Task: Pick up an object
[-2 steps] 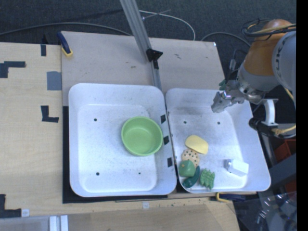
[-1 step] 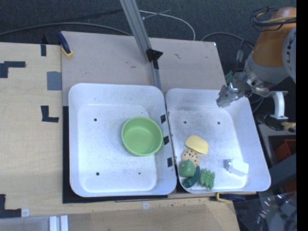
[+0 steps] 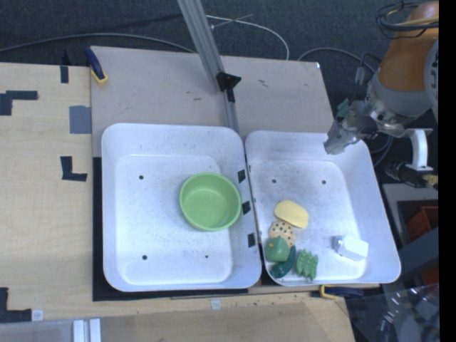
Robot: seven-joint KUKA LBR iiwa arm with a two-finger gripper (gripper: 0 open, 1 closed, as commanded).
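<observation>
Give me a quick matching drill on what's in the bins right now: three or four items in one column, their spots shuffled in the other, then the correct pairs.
Items:
1. green bowl
2. yellow piece
3. small white block
4. gripper

Places:
A. near the right bin's lower right corner
B. over the right bin's upper right rim
C. in the left bin, toward its right side
D. in the right bin, near its left wall, just above a cluster of small green toys

Pairs: 1-C, 2-D, 3-A, 4-B
</observation>
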